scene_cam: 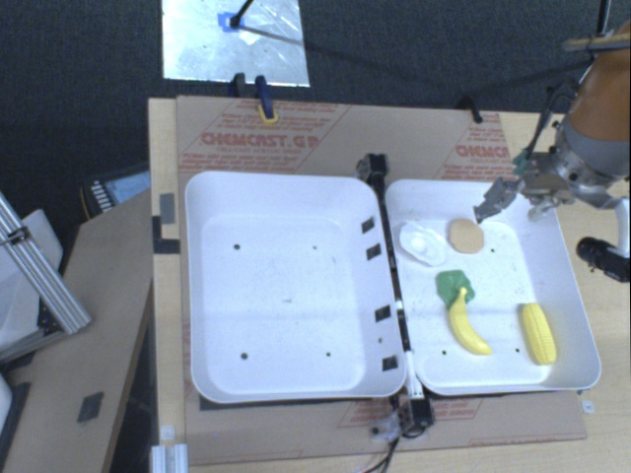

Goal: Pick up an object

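- I count four things in the right bin (567, 294): one clear lump (422, 243), one tan disc (466, 236), one banana (462, 315), one corn cob (537, 332).
- The gripper (491, 205) hangs over that bin's upper edge, just beside the disc; I cannot tell how it is set.
- The left bin (286, 284) offers open floor.

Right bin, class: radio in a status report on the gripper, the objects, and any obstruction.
Gripper above the right bin's far edge, holding nothing. Tan disc closest to it; banana, corn cob, white lump untouched. Nothing in the way.
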Controlling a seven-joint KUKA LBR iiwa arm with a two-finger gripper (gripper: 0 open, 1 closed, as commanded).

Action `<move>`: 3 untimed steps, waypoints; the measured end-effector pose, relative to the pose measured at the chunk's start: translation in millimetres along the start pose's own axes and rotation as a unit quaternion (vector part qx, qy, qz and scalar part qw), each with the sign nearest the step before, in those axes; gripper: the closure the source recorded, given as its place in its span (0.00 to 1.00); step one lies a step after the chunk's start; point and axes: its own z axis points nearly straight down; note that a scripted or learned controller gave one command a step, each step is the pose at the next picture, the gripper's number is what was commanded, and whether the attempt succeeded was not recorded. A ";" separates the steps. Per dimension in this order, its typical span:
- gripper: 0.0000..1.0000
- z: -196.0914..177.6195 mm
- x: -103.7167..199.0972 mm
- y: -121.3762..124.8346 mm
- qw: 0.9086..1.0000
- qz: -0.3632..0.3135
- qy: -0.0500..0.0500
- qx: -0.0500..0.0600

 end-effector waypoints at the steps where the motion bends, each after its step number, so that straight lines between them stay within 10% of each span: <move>1: 0.00 42.2 94.3 -49.1 1.000 -0.002 0.002 0.003; 2: 0.00 -56.7 2.6 8.4 1.000 0.006 -0.005 -0.008; 3: 0.00 22.5 67.6 -18.8 1.000 0.000 0.001 0.003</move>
